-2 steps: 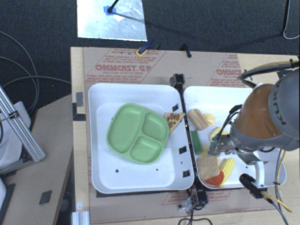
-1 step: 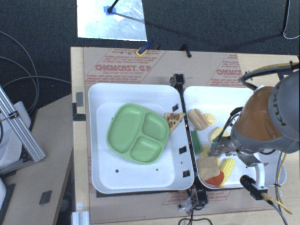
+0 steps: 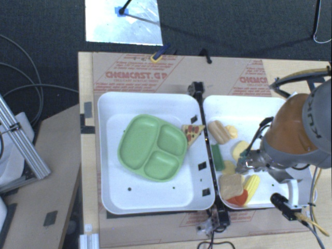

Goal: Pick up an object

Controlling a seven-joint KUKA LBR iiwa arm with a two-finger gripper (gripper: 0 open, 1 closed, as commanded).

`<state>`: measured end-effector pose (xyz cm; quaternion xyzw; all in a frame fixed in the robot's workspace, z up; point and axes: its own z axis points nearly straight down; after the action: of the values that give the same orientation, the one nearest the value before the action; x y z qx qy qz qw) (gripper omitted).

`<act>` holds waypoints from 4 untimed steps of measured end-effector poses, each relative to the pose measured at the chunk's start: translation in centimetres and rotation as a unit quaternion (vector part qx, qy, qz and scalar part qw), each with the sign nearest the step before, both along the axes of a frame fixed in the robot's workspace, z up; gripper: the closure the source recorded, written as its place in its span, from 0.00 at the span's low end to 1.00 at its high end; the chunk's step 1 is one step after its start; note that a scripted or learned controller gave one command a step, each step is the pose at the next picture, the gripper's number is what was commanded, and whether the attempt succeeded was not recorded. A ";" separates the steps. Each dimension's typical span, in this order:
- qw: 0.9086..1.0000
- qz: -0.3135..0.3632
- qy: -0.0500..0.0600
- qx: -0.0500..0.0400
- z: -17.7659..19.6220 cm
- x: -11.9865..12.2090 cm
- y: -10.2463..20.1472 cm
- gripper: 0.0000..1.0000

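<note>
Camera view: toy food lies clustered in the right bin [image 3: 259, 105], the bread slice [image 3: 232, 184] beside the corn [image 3: 251, 185]. Both are judged light, stiff and slippery, best pinched across narrow sides. The claw [image 3: 246, 164] hangs above; its state cannot be told.

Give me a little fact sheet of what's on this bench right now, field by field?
left bin: holds a green divided plate and a toy pizza slice by its right wall
right bin: holds toy food, including a hot dog, a green piece, a bread slice and a corn cob
arm: reaches in from the right, over the right bin
gripper: low among the toy food; grip cannot be judged
</note>
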<state>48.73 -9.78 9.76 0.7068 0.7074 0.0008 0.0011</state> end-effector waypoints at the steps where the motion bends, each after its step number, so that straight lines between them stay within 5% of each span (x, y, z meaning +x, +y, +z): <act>1: 1.000 0.004 -0.005 0.000 9.2 4.0 3.1 1.00; 3: 1.000 0.004 0.001 0.002 9.3 -0.1 13.6 1.00; 4: 1.000 -0.003 0.000 -0.001 10.9 0.0 5.2 1.00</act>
<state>48.70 -4.60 20.66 0.7092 0.7050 0.0002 0.0024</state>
